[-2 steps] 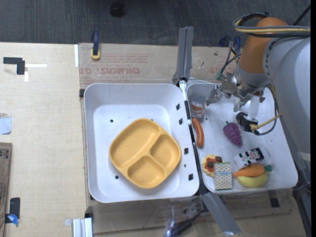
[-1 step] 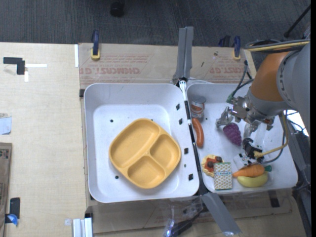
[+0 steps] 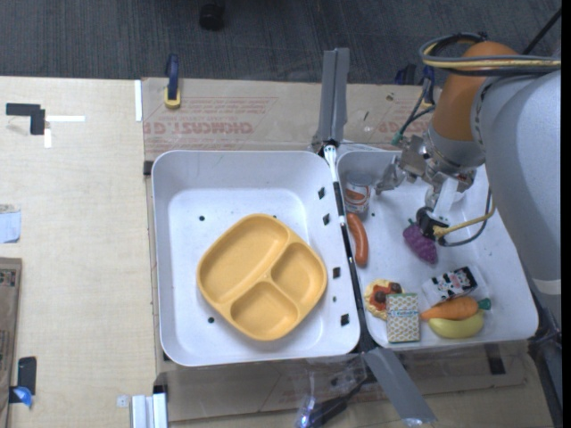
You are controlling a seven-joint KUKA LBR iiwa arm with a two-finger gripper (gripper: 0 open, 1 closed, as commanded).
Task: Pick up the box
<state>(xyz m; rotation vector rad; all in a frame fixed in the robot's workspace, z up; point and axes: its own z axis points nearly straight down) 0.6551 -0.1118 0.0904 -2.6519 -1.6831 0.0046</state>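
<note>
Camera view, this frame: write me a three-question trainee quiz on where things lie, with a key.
1. True or false: the yellow divided plate lies in the left bin.
2. Which item lies nearest the end effector? A) purple grapes B) banana C) box
3. Fill in: the carrot rests against the ____.

Key
1. True.
2. A. The grapes sit just below the end effector; the box is at the right bin's near edge.
3. Banana.
</note>
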